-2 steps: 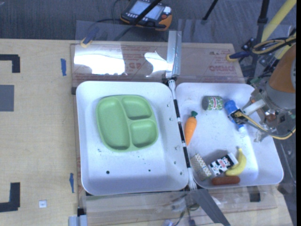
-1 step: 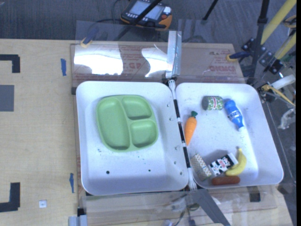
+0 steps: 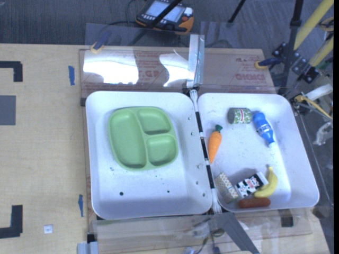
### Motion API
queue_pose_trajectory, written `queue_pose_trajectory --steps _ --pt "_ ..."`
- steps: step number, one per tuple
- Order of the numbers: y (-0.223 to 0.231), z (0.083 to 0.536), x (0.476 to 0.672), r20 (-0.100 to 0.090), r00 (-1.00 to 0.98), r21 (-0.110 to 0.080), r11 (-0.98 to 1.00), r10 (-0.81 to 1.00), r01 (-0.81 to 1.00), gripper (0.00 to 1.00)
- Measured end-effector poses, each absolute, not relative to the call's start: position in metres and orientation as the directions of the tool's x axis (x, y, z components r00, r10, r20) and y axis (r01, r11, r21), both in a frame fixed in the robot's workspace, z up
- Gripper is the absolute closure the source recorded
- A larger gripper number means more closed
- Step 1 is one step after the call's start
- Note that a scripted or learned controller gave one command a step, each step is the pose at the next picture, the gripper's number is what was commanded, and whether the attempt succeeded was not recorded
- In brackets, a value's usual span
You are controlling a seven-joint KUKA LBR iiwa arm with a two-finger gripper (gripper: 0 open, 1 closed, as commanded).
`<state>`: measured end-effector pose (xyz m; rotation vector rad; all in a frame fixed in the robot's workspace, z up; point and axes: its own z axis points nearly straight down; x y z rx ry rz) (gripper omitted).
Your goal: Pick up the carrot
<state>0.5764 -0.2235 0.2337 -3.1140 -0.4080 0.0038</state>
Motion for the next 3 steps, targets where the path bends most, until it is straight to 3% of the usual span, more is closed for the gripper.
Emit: queue_pose_trajectory --steps 1,2,3 --pt "-0.223 0.192 0.479 -0.004 0.98 -0.004 -0.98 0.198 0.198 0.0" --pt "-0.211 0.089 0.485 0.007 0.978 -0.021 -0.977 0.21 0.211 0.0" --pt "-0.208 0.087 0.485 0.012 0.922 -0.03 -0.921 0.388 0.388 0.0"
